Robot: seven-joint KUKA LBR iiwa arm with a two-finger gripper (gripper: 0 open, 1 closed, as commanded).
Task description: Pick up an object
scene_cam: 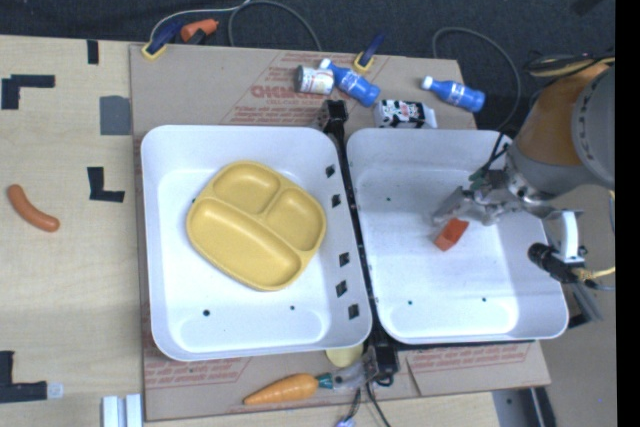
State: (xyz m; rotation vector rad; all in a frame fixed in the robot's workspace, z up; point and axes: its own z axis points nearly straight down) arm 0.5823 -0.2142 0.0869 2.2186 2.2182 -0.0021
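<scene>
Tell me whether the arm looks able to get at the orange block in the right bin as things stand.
Probably yes. The gripper hangs just above and beside the orange block in the right bin, and nothing lies over or against the block. The bin floor around it is bare, so the approach looks free.

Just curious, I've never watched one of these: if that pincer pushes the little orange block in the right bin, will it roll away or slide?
The orange block looks boxy with flat faces, so it would probably slide rather than roll. It seems small and likely light. The right bin looks smooth, so it may skid easily.
</scene>
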